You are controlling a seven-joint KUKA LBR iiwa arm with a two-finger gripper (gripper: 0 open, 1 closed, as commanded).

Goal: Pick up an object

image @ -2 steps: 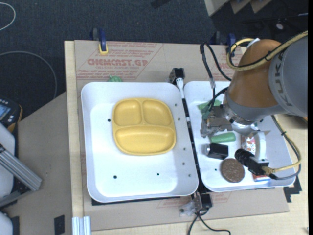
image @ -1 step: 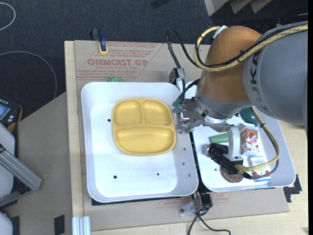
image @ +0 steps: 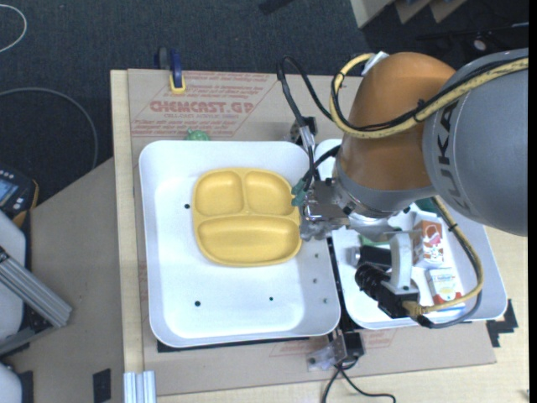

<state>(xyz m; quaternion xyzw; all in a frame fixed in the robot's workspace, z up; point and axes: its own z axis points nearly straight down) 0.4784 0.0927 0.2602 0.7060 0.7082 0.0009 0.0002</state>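
Over the seam between the two shallow white bins, the claw [image: 312, 212] sits beside the yellow three-compartment plastic plate [image: 246, 217] lying in the left bin [image: 168, 250]; whether it is apart or together I cannot tell. Its closeness to the plate's rim risks a glancing, slipping grasp.
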